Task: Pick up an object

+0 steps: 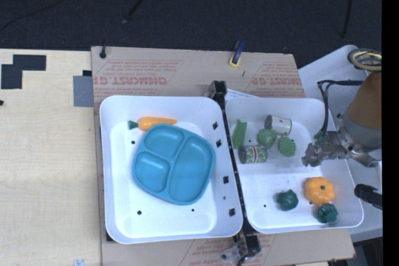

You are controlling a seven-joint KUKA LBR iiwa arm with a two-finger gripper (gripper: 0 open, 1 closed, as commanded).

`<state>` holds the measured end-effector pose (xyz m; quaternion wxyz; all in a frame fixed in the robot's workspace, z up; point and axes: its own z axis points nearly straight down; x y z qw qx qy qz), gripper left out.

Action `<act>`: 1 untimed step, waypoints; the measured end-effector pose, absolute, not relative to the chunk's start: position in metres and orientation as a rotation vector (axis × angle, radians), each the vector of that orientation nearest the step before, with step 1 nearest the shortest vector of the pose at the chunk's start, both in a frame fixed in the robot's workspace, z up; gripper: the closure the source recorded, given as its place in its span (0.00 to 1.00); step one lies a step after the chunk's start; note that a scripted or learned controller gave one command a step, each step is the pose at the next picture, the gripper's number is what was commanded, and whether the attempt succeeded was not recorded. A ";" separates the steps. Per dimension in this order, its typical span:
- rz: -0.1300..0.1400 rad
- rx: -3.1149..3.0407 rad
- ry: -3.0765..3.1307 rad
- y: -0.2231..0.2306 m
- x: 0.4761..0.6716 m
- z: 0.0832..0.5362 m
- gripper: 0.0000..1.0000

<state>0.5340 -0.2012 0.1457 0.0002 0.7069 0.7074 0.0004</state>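
My gripper (313, 154) hangs over the right side of the right bin (268, 224), low over its floor, with nothing visibly in it. Left of it lie a bumpy green fruit (287, 146), a round green fruit (267, 137), a silver cup on its side (278, 124), a small labelled can (252, 154) and a long green vegetable (239, 133). Nearer the front sit an orange pumpkin (319, 190) and two dark green pieces (287, 200) (326, 213). The pumpkin is just below the gripper.
The left bin (118, 209) holds a blue divided plate (173, 163) and an orange carrot (156, 123) behind it. A black divider (229, 165) separates the bins. A yellow clamp (235, 55) sits on the cardboard's far edge. The arm's orange band (368, 99) fills the right side.
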 end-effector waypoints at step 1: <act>0.001 2.220 2.222 -0.198 0.531 0.189 1.00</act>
